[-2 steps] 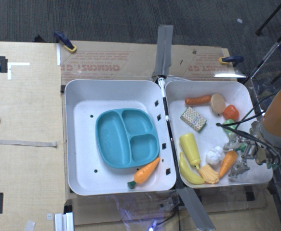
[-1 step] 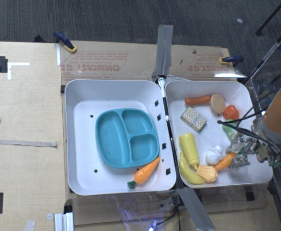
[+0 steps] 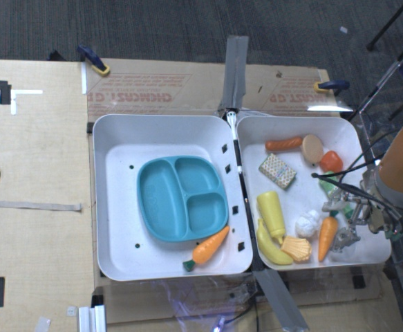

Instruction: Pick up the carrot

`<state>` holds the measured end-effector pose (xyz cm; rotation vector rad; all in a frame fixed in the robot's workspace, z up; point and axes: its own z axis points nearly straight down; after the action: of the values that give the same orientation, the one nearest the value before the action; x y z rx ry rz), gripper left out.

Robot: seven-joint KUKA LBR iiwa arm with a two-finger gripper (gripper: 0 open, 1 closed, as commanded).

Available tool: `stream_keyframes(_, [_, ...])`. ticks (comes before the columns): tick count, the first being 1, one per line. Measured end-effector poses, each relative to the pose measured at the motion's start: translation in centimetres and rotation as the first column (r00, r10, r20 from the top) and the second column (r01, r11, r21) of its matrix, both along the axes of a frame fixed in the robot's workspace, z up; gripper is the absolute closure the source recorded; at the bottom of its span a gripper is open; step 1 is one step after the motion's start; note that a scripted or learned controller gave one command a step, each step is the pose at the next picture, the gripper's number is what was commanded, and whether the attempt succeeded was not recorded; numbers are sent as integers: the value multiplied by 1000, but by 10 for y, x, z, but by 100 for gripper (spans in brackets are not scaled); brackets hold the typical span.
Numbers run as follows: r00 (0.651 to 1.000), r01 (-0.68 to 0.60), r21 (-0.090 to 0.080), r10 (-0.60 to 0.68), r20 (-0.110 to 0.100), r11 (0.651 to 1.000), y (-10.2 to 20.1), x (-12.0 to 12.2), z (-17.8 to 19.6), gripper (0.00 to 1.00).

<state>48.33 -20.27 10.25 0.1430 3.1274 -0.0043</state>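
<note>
Two carrots show, one in each white bin. The first carrot (image 3: 211, 247) lies in the left bin (image 3: 111, 206), tilted, its orange tip touching the lower right corner of the teal divided plate (image 3: 182, 198) and its green stub pointing toward the bin's front wall. The second carrot (image 3: 327, 234) stands nearly upright in the picture in the right bin (image 3: 367, 254), near that bin's front right corner.

The tool (image 3: 344, 216) is down in the right bin, just beside the second carrot on its right, and well apart from the first carrot across the divider between the bins. Whether its fingers are apart or together cannot be told; wires and metal parts clutter that spot, and no carrot is seen between them.

Around the second carrot lie a white garlic bulb (image 3: 307, 223), a yellow banana (image 3: 271, 246) and a yellow bottle (image 3: 272, 213). Farther back sit a sausage (image 3: 284, 144), an egg (image 3: 312, 148) and a red tomato (image 3: 331, 161).
</note>
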Motion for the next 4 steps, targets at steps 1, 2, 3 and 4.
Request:
stream_keyframes(1, [1000,-2,-3,2,7,1000,0,3,10,100])
stream_keyframes(2, [1000,-2,-2,2,7,1000,0,3,10,0])
stream_keyframes(3, [969,-248,2,248,-5,969,44,-3,54,0])
stream_keyframes(4, [870,-494,4,494,-9,870,52,1,-11,0])
